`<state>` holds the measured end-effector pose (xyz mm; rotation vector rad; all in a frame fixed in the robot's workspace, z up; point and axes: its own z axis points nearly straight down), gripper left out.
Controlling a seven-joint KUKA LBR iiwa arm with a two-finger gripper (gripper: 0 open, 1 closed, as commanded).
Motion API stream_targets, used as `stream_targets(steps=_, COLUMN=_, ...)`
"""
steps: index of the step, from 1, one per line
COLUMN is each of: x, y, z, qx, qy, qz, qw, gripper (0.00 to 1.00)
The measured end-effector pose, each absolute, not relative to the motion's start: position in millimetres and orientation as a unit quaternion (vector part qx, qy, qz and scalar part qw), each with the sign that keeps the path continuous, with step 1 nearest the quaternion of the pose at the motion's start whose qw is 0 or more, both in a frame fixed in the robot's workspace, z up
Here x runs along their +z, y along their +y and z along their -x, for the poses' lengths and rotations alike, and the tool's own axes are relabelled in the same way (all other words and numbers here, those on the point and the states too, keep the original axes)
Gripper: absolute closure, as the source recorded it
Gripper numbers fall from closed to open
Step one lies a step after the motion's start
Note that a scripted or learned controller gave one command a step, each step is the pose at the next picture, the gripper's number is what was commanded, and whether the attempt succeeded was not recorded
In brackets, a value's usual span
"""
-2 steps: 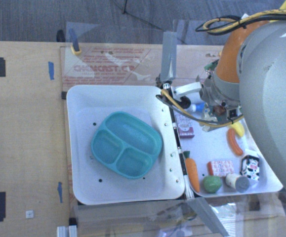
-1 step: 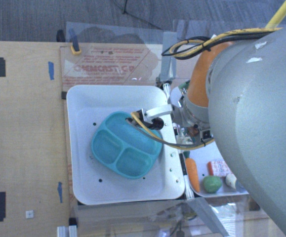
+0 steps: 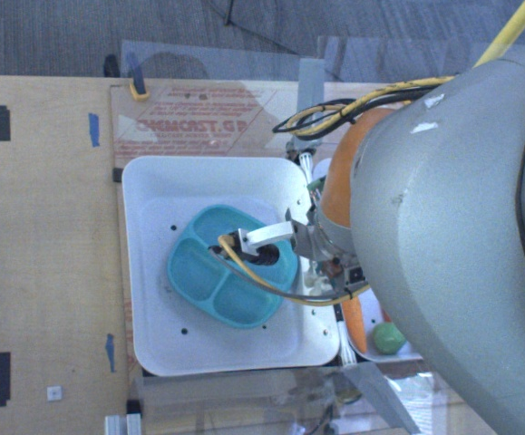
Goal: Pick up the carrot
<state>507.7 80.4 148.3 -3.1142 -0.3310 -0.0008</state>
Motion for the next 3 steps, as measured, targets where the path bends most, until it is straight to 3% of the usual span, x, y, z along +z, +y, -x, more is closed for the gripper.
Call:
stream_targets(steps=1, x=219, y=76, z=-481.3, qx=0.0005, qy=-0.099, qz=0.995, qw=0.0, gripper=1.0)
stream_targets(steps=2, x=155, y=97, z=-478.0, qx=0.0029, qy=-0.101, qz=0.995, qw=0.001, gripper=1.0)
stream_targets(steps=3, x=164, y=96, z=-478.1, qx=0.0038, qy=-0.1, qz=0.995, qw=0.001, gripper=1.0)
